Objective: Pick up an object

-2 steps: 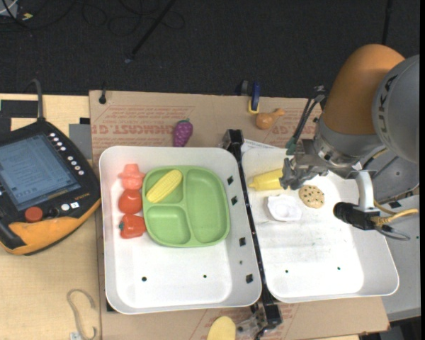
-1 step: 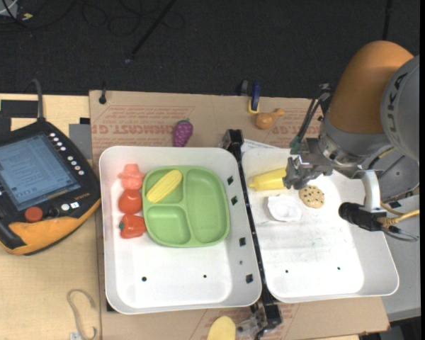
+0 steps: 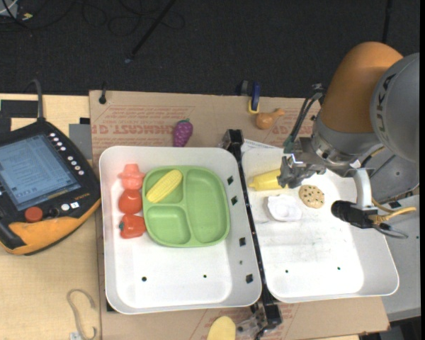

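The grey arm with its orange band reaches in from the right of the frame, and its dark two-finger gripper (image 3: 292,170) hangs over the upper left part of the right shallow white bin (image 3: 340,278). Whether it is spread or pressed together cannot be told.

Just left of the gripper lies a small yellow plastic piece (image 3: 265,182), tapered and smooth, touching or nearly touching the tool; which of the two cannot be told. Below it sits a crumpled white lump (image 3: 284,208), and beside that a round tan cookie with dark specks (image 3: 312,196).

The left white bin (image 3: 170,282) holds a green three-compartment plastic tray (image 3: 198,218) with a yellow corn cob (image 3: 163,185) in its upper left compartment, and red-orange toy shapes (image 3: 130,200) along the tray's left side.
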Robot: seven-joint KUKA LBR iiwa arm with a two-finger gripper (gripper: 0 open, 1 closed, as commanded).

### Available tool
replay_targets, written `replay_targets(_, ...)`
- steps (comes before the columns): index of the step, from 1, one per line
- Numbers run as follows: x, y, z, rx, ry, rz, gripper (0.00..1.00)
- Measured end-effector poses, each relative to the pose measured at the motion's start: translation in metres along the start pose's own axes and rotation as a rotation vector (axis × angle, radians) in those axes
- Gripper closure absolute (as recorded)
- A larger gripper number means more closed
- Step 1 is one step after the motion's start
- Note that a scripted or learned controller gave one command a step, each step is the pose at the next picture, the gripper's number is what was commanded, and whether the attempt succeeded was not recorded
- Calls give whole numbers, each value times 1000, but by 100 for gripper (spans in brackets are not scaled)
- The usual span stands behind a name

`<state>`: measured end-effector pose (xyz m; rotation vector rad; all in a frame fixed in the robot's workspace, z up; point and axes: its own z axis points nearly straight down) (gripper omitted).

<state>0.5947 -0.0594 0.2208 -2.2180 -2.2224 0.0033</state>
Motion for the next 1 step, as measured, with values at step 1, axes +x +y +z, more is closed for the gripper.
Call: replay_targets(1, -5, -7, 4, 1, 0, 3, 100)
